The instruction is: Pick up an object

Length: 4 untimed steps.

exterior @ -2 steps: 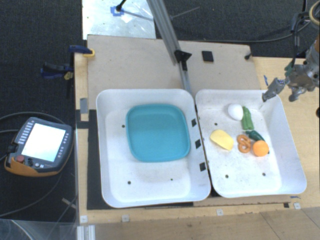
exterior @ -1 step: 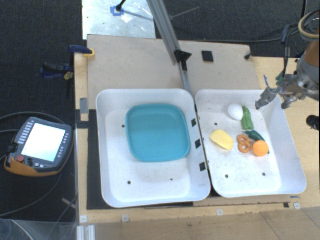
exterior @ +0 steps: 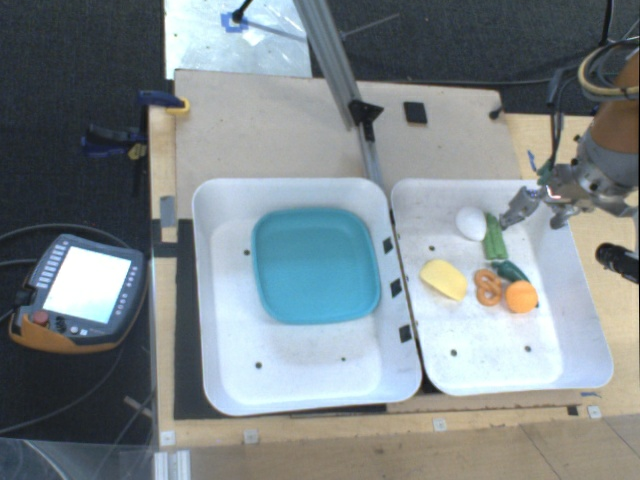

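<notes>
**Listener:** Where is the arm, and is it holding anything?

**Operator:** I see the gripper (exterior: 537,206) at the upper right corner of the right bin (exterior: 570,368). Its two fingers are spread apart with nothing between them. One finger points left toward the objects, the other sits nearer the bin's right wall.

**Listener:** What could it pick up?

**Operator:** A cluster lies in the middle of that bin. A white ball (exterior: 471,222) sits at the top, touching or just beside an upright green piece (exterior: 494,237), perhaps a toy vegetable. Below them is a yellow wedge (exterior: 445,279), then an orange pretzel-shaped ring (exterior: 488,288), and an orange ball (exterior: 521,297) with a dark green piece (exterior: 514,271) against it. The left bin (exterior: 225,368) holds a teal square plate (exterior: 316,265).

**Listener:** What might go wrong?

**Operator:** I judge crowding to be the main risk. The green piece and white ball are nearest the fingers, and they sit so close that a closing finger could land on the ball and roll it off. The orange items also touch, so a grasp there might nudge neighbours or catch two at once. The gripper is also near the bin's rim, so a descent there might clip the wall.
</notes>
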Each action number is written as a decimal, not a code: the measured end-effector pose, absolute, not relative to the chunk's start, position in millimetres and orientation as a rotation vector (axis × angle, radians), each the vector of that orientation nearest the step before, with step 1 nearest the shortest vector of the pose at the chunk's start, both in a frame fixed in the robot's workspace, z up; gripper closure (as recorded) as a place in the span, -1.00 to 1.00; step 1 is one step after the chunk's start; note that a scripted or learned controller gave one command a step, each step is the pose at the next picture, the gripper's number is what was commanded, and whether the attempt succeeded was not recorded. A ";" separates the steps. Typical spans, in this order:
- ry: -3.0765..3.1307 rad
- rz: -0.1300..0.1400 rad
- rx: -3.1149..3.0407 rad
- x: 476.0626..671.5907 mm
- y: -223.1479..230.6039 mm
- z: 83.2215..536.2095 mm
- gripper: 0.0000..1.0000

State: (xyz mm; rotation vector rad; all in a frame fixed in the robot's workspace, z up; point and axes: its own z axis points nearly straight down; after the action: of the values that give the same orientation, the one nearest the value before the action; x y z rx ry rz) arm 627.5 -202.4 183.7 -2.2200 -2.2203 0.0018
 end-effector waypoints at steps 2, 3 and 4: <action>-2.224 -0.002 -2.222 625.0 -206.4 153.7 1.00; -2.226 -0.005 -2.225 628.2 -210.7 216.5 1.00; -2.227 -0.005 -2.223 634.4 -203.5 264.7 1.00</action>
State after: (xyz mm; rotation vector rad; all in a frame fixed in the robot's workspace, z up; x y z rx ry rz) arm 634.4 -203.5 264.7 -2.2231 -2.2267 -0.0046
